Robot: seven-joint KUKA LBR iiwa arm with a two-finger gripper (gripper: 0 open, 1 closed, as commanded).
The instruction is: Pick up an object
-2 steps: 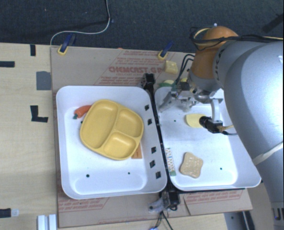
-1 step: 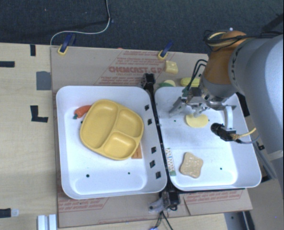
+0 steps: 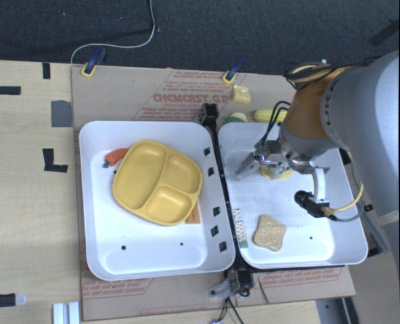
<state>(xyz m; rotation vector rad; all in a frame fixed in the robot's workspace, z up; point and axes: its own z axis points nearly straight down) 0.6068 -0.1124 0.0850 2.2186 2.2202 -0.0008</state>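
Note:
My gripper (image 3: pixel 270 165) is low over the back half of the right bin (image 3: pixel 348 245), below the orange band of the arm. A small yellow object (image 3: pixel 280 175) peeks out right under it; I cannot see whether it is held. A tan bread-shaped piece (image 3: pixel 270 233) lies apart from the gripper, near the bin's front. The left bin (image 3: pixel 102 248) holds a yellow divided plate (image 3: pixel 158 182) with an orange carrot-like piece (image 3: pixel 116 156) sticking out from under its far left edge.
Behind the right bin, on the cardboard, sit a yellow block (image 3: pixel 241 94), a green item (image 3: pixel 235 118) and a yellow corn-like item (image 3: pixel 262 115). A black divider (image 3: pixel 218 181) separates the bins. A black cable plug (image 3: pixel 309 202) hangs from the wrist.

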